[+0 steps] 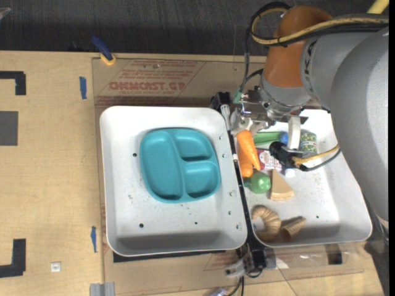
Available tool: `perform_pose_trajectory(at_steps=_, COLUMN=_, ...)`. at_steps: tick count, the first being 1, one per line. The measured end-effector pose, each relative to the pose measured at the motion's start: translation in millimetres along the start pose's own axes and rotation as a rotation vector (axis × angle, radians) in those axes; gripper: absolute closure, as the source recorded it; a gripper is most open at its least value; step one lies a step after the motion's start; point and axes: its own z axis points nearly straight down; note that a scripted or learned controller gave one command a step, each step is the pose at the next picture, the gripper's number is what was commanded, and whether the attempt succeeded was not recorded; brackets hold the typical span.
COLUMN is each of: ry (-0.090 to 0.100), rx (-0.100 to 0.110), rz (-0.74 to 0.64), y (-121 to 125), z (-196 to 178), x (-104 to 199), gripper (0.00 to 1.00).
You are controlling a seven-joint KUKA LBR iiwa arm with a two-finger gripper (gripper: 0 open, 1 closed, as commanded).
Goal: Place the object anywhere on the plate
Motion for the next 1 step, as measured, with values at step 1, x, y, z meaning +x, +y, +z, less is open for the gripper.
perform_pose_trajectory(at_steps=1, ry=-0.001, rx=-0.001, rz=0.002, y=0.4, z=-1.1, x=-1.1, gripper=0.0)
